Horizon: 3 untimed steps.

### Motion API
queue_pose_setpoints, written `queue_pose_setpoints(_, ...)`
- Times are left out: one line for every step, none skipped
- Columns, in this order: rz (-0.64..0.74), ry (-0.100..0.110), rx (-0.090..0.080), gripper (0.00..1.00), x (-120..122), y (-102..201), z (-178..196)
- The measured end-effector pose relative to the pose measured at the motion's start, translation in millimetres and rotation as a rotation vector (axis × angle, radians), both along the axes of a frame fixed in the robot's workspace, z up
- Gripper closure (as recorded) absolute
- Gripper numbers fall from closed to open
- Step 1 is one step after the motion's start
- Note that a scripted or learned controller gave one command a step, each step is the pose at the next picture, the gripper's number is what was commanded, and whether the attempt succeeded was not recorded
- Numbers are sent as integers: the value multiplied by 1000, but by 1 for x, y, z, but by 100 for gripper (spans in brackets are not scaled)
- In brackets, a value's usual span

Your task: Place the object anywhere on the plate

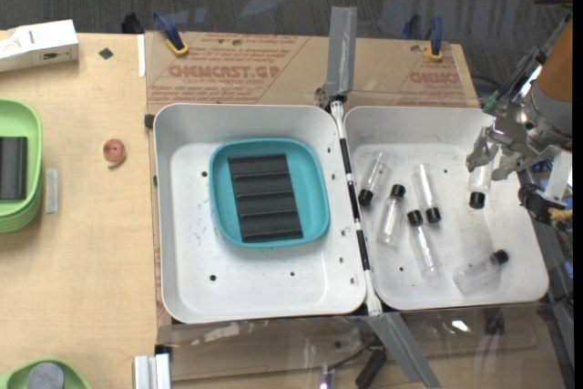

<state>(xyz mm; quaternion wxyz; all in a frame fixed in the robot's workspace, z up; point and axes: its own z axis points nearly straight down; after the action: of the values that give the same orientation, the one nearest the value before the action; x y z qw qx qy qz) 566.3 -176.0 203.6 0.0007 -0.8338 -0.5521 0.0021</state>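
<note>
Gripping vial (476, 192), tool (480, 167) at right bin's (401, 117) right edge — plate (314, 196) well apart.

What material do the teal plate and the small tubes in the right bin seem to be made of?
The teal plate looks like plastic: even colour, soft sheen on its rounded rim. The tubes look like clear plastic, possibly glass: the white bin shows through them, and their caps are black.
</note>
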Motion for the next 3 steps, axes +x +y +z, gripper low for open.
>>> queue_pose_setpoints(163,1,2,100,-10,63,-26)
queue_pose_setpoints(254,0,2,100,-26,118,3)
queue_pose_setpoints(381,2,2,100,-20,208,-14)
